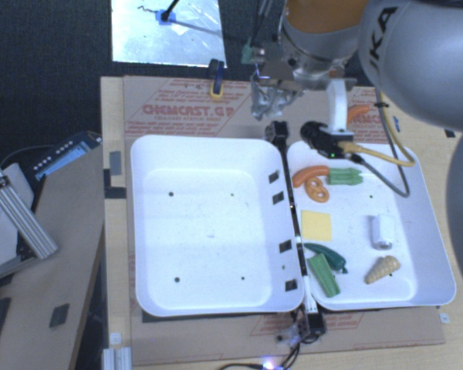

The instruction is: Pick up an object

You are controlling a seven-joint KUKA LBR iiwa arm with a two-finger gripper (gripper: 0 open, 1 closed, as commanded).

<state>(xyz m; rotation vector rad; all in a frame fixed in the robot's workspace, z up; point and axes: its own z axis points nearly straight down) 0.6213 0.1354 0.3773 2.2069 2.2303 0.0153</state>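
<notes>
While the gripper (266, 106), its state indiscernible, is hovering beyond the right bin (432, 230), descending risks striking its far rim.

toys lie in the right bin (436, 276), beside the left bin (150, 206).

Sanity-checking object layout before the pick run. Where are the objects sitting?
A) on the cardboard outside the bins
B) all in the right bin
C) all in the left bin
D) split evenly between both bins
B: the carrot, yellow square, white cylinder, cone and green pieces all lie in the right bin; none lie on the left bin floor.
</notes>
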